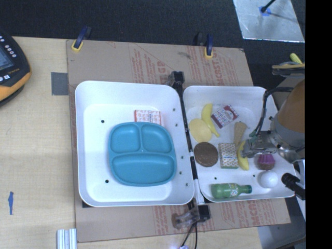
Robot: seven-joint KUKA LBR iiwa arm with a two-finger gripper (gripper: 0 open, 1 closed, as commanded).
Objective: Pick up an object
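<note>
Two shallow white bins side by side on a cardboard sheet, seen from above at a slant. Left bin (88, 139): a blue divided plate (141, 153) in the middle, a small red-and-white packet (148, 116) just behind it, touching its far edge. Right bin (228, 91): a yellow lemon-like fruit (200, 129) with a banana (208, 116) just beside it, a dark red packet (224, 115), a brown round disc (206, 154), a patterned cracker packet (227, 155), a tan stick-like piece (239, 131), a green bottle (230, 190) lying on its side along the near wall, a white ball (268, 180), a purple object (266, 161). Gripper (255, 145) low over the right bin's right part, arm reaching in from the right; purple object just beside and below it, white ball a little nearer the front wall. Contact with either: cannot tell. Same for the tool's opening: too blurred and hidden by the wrist to tell.
</note>
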